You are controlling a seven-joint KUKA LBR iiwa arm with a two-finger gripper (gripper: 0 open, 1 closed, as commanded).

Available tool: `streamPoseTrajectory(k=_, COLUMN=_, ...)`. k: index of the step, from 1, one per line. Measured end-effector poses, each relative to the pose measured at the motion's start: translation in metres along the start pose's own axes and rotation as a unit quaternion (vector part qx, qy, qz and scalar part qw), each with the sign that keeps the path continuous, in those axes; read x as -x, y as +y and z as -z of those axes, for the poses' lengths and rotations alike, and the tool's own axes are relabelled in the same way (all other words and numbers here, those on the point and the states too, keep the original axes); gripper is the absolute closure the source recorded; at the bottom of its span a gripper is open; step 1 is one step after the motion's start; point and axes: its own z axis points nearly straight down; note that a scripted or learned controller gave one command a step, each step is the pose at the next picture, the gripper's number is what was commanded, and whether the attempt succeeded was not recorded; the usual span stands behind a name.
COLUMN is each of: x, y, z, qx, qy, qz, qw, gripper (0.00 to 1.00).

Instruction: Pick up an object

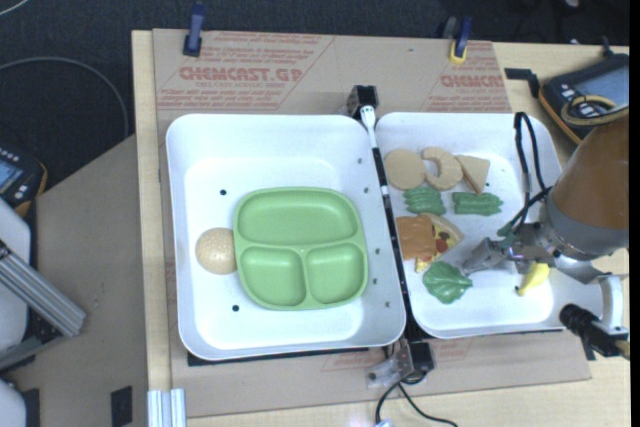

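Tabletop (260, 75) of brown board carries everything we see, with printed lettering along its far strip and two clamps, one blue (194, 29) and one yellow (460, 39), at its far edge. On it sit two white bins side by side. The left bin (195, 150) holds a green divided tray (300, 246), and a pale round ball (215, 250) lies touching the tray's left side.

The right bin (470, 315) is crowded with small toy foods: a tan round piece (404, 168), a curved beige piece (441, 165) and a wedge (474, 172) near the far wall, two green leafy pieces (424, 199) (477, 204) below them, an orange slice (424, 239) near the middle, and a green leaf (447, 283) towards the near wall. A small yellow piece (532, 279) lies just beside the arm.

The arm (598, 195) reaches in from the right, covering that side of the bin, a black cable looping over it. Its pincer (487, 257) hovers low between the orange slice and the green leaf; whether its fingers are spread or closed we cannot tell.
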Motion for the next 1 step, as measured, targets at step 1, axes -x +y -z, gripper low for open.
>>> streamPoseTrajectory(k=1, x=-0.0173, y=0.0008, z=-0.0175, qx=0.006, qy=-0.001, qz=0.001, qw=1.0, gripper=0.0)
